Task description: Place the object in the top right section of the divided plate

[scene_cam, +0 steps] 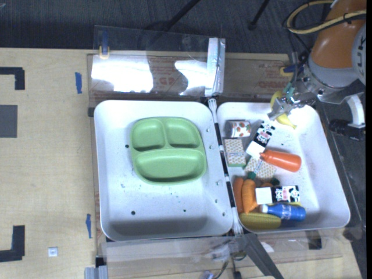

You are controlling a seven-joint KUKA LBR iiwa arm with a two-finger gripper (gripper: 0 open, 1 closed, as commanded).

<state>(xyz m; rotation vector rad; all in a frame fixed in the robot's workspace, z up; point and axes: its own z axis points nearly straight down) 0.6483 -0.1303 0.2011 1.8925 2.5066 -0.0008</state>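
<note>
The bench [46, 156] carries my two white bins side by side; the left bin [116, 214] holds the green divided plate [168, 149], and the right bin [331, 173] holds the clutter of toys; my arm [337, 39] comes in from the right, above the far corner of the right bin; the plate lies well to the left of my gripper [285, 106] and a little nearer the camera, across the wall between the bins; its top right section [183, 131] is the corner closest to me, so I judge the carry as a plain sweep left; the plate's wells look bare and shallow; my gripper hangs at the far edge of the right bin, touching or just over a small yellow object [286, 118]; whether my grip is closed on it I cannot tell; beside it lie an orange bottle [283, 160], a carrot [249, 195] and a blue bottle [288, 213]
</note>
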